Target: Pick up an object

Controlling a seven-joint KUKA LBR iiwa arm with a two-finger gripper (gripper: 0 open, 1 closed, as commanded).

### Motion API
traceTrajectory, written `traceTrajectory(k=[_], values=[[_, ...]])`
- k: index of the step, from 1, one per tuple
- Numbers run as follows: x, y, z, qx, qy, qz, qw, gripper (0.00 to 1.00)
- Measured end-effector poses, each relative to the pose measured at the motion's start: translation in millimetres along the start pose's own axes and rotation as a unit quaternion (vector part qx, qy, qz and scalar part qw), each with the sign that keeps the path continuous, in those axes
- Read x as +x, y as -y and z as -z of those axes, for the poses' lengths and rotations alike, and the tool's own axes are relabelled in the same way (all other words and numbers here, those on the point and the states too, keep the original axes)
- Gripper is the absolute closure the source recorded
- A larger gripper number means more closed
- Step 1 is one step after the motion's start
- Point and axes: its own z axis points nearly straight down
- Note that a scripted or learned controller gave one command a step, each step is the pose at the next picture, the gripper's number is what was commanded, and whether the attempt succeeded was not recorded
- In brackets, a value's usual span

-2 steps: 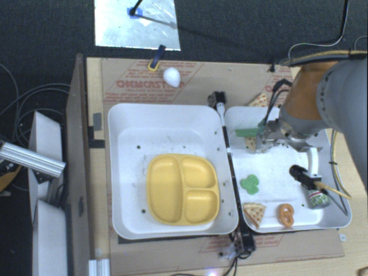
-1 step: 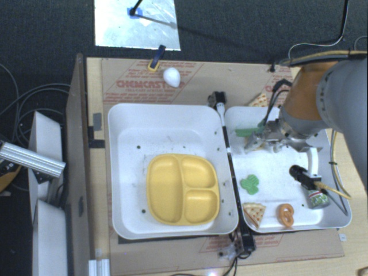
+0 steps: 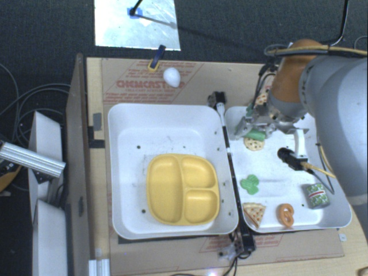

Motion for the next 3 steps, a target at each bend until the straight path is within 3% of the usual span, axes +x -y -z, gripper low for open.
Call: traceTrajectory(k=[1, 2, 3], values=[[-9.7, 1.6, 0.3, -0.002, -0.001, -0.004, 1.0000, 0.00], [-9.8, 1.8, 11.6, 0.000, -0.001, -0.002, 1.0000, 1.00], [30.3, 20.9, 117.5, -0.008, -0.002, 0.000, 1.0000, 1.00]])
